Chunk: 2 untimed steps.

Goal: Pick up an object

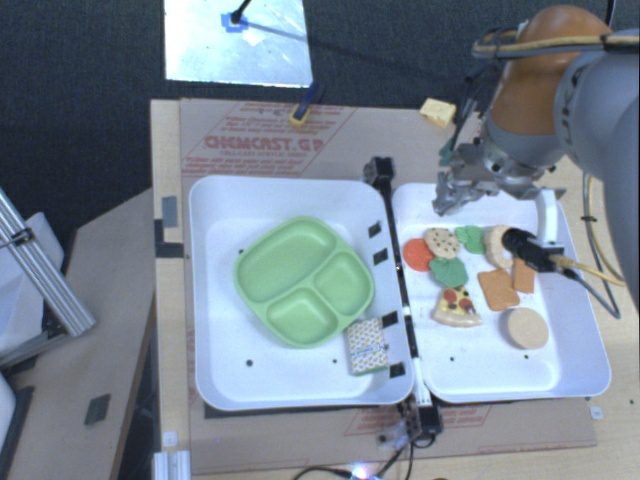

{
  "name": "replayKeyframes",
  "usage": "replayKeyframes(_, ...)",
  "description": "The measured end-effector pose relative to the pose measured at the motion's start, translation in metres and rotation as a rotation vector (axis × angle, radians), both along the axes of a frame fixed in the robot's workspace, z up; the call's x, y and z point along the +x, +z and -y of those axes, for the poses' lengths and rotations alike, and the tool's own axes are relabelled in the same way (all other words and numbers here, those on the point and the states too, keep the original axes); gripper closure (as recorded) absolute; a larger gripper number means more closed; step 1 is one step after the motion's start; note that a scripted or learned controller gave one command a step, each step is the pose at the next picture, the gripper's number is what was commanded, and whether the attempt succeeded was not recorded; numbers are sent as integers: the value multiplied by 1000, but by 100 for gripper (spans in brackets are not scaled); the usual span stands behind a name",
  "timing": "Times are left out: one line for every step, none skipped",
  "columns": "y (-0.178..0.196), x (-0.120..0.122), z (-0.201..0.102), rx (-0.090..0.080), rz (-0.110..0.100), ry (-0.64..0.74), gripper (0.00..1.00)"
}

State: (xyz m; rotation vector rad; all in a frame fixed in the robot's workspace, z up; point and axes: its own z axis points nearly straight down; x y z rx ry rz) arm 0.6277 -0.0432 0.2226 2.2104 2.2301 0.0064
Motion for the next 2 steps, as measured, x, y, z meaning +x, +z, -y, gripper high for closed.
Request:
replayKeyframes(-6,38,-19,-1,0,-1,100)
replayKeyframes(-7,37,-9,-3,-2,-8,100)
